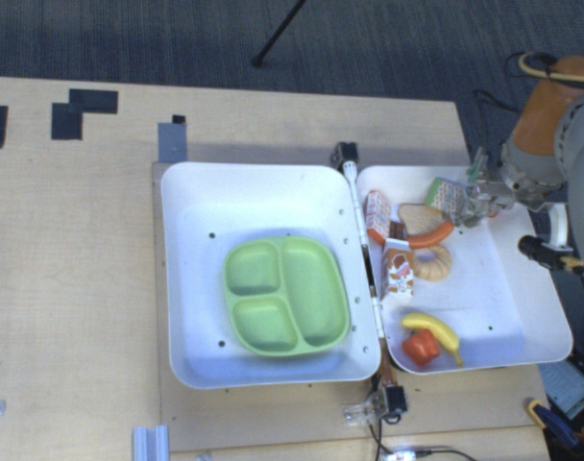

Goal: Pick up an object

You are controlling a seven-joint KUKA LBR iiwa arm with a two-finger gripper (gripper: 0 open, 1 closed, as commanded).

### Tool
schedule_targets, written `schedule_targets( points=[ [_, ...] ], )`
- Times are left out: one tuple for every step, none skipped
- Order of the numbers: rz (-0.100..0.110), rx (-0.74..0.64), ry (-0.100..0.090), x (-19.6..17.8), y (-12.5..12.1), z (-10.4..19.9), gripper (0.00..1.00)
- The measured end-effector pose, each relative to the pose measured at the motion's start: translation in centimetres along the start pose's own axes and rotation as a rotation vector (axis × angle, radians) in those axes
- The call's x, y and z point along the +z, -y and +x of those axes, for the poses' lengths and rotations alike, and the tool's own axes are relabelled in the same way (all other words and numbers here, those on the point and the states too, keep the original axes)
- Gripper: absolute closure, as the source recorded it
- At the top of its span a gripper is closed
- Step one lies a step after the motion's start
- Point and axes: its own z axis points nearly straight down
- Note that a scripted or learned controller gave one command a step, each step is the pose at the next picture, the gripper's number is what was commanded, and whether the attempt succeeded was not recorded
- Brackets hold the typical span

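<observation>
Pick not done: two-finger gripper [476, 206], finger state can't tell, low at approx 1 o'clock of right shallow white bin [523, 353], touching/just beside orange hot-dog toy [428, 235], nothing lifted.

Single fixed cam, overhead, tilted slant down on bench [71, 286]; mid-range, both bins in frame; arm [561, 142] enters from right.

Right bin [523, 286] holds the objs: green packet [446, 196] by back edge, orange sausage [424, 237] over a bagel [432, 263], cartons [398, 275] along left wall, banana [434, 329] & tomato [421, 348] at front-left corner.
</observation>
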Motion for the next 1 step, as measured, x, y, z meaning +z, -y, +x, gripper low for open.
schedule_targets(
  points=[
    [0.000, -0.001, 0.001, 0.00, -0.01, 0.00, 1.00]
  ],
)
